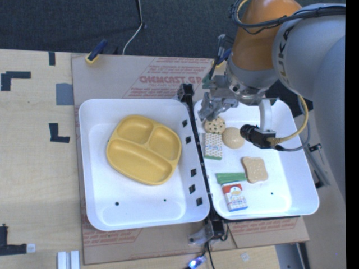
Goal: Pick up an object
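Camera view: two shallow white bins sit side by side on a brown cardboard sheet (151,77) printed with red lettering, which lies on a light wooden bench (33,167). Dark tape marks (56,132) are stuck to the bench surface at the left. Behind the bench, the floor is dark grey carpet (67,10), crossed by a thin cable (136,15). A blue and yellow clamp (96,51) grips the far left corner of the cardboard.

The left bin (95,206) holds one yellow divided plate (144,148), lying flat and turned at a slant.

The right bin (291,198) holds the small items. A chocolate-chip cookie (214,125) lies at the far left of this bin, near the divider. Just beside it to the right is a round tan bun (232,137). A pale patterned packet (213,146) lies immediately in front of the cookie. Nearer the camera are a toast slice (255,169), a green strip (230,177) and a red and white carton (235,196).

The grey arm (314,43) with its orange band (263,21) reaches in from the right. The gripper (211,112) is positioned directly above the cookie, its tip at the cookie's far edge. How far apart the gripper stands cannot be determined, and no object is visibly held.
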{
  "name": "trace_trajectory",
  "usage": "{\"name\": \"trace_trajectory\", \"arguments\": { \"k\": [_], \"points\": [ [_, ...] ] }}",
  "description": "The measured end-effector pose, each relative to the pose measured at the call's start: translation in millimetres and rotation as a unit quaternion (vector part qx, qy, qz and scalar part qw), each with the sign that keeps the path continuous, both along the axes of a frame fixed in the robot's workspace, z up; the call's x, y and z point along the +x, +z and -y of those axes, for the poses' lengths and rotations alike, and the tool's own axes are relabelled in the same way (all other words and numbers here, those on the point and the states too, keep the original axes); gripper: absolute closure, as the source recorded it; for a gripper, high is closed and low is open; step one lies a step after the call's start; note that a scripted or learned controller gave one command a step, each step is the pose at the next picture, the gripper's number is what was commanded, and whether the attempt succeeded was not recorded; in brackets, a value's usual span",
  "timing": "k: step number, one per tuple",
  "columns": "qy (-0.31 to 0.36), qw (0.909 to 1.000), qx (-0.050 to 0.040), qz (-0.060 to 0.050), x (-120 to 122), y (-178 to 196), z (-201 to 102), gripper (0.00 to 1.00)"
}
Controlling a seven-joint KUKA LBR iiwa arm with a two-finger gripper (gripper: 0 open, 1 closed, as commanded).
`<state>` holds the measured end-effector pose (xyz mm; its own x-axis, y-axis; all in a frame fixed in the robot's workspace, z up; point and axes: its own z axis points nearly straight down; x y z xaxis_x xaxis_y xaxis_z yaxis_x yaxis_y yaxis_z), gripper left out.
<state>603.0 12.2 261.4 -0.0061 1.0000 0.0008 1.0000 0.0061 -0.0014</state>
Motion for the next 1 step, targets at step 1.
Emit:
{"name": "trace_trajectory", "arguments": {
  "k": [1],
  "points": [
    [0.0, 1.0, -0.0003, -0.001, 15.4, -19.9, -49.2, 1.0]
  ]
}}
